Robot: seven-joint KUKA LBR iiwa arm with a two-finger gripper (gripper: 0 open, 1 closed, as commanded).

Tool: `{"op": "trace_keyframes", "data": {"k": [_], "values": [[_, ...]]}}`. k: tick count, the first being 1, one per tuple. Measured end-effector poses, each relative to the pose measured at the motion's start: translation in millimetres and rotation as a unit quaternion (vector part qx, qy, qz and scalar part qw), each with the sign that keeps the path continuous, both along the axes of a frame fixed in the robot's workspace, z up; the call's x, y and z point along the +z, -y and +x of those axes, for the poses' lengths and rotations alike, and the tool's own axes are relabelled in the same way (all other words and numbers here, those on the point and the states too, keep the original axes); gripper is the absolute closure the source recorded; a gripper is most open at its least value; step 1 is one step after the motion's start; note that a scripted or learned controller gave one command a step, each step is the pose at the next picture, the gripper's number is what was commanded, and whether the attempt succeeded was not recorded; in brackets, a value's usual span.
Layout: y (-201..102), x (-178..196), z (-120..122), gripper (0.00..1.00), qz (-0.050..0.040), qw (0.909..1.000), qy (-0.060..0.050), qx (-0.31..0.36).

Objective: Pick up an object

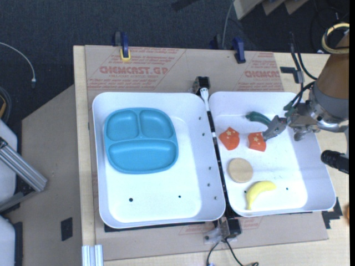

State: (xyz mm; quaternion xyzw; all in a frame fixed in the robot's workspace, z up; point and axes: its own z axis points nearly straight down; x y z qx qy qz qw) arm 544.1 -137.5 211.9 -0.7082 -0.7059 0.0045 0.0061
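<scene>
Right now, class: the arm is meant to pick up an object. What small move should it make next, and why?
Probably a short drop straight down. The gripper hangs in the right bin just above and right of a red strawberry, with nothing seen between its fingers. The other strawberry, the round cookie and the banana lie farther off.

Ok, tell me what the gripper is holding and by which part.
Cannot be told. The gripper sits just above the right strawberry, but the view does not show anything between its fingers.

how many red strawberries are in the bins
2, both in the right white bin: one red toy strawberry near its left wall, the other beside the pincer.
</scene>
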Motion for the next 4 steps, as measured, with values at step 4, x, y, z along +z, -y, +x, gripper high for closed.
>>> {"op": "trace_keyframes", "data": {"k": [4], "values": [[-2.7,-129.0,8.8,0.0,-0.0003,1.0,0.005,0.001]]}}
